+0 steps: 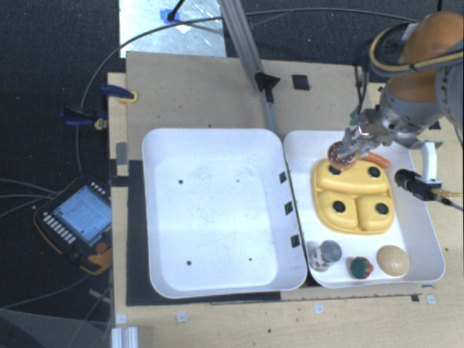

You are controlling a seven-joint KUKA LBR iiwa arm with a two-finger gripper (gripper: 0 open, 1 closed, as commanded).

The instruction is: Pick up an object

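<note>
My arm (424, 71) is grey with an orange band. Both bins (210, 143) are white. At lower right, a yellow moulded piece (353, 198) has black dots, beside a tan egg (392, 260) and a green-red ball (361, 267).

Brown bench (203, 93) on dark floor (51, 42)

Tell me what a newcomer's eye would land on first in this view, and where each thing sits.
The big yellow moulded piece with dark spots stands out in the right bin, with the arm's hand right over its far edge. Along that bin's near edge lie a small grey object, a green and red ball and a tan egg-shaped object. A teach pendant with a lit screen lies left of the bench.
</note>
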